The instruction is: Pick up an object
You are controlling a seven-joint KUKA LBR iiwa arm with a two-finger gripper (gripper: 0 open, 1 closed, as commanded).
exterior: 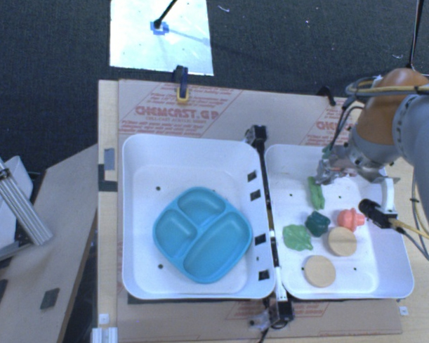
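My gripper (328, 173) hangs low over the back of the right bin (393, 279), reaching in from the right. Its tip is just above the upper end of a long green pod (316, 194), which lies on the bin floor; I cannot tell whether they touch. In front of the pod sit a dark teal piece (317, 223) and a light green leaf (296, 237). A pink-orange piece (350, 218) lies to the right, with a tan disc (342, 242) below it and a second tan disc (319, 270) nearer the front.
The left bin (141, 165) holds a blue divided plate (202, 234). A black-clipped divider (261, 197) runs between the two bins. The grey arm (413, 128) crosses above the right bin's back right corner.
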